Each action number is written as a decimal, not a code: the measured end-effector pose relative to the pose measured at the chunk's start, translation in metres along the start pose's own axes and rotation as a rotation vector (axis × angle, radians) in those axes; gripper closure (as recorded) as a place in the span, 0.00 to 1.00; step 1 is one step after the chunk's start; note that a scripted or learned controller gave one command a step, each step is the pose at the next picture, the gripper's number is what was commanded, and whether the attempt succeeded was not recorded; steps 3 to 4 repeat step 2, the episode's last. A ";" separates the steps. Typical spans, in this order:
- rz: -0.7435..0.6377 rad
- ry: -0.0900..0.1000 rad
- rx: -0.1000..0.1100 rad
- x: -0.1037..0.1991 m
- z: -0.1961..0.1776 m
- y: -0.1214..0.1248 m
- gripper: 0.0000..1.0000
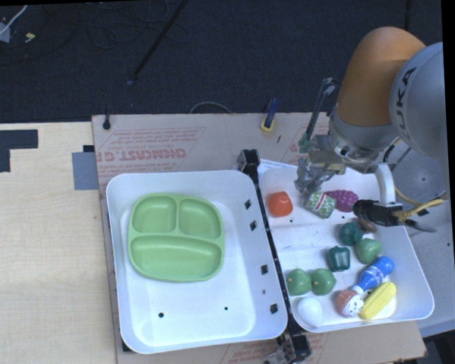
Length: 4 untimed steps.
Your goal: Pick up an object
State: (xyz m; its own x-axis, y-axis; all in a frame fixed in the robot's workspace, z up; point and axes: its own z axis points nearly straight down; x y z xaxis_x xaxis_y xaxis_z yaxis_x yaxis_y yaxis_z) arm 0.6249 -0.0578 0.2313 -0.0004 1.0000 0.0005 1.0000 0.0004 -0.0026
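- The step in hand looks like the approach: the grey two-finger gripper (307, 182) hangs low over the far end of the right-hand shallow white bin (425, 292); whether it is open or closed, I cannot tell.
- Just beside it lies a small green-and-white patterned can (320, 204), touching a purple grape bunch (342, 199), near an orange-red round toy (280, 204).
- The can lies tipped, its long axis slanting from upper left to lower right.
- Next the gripper likely needs to straddle that axis.

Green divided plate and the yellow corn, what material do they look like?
Green plate: looks like moulded plastic with a matte finish, even colour and soft rounded compartment ridges. Yellow corn: probably a glossy plastic toy, going by its bright highlights, though it could be rubber.
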 end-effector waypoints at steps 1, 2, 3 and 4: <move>-0.002 0.000 -0.002 0.000 -0.001 0.004 1.00; 0.000 0.000 0.001 0.006 0.003 -0.006 1.00; 0.000 0.000 0.001 0.006 0.003 -0.006 1.00; 0.000 0.000 0.001 0.006 0.003 -0.006 1.00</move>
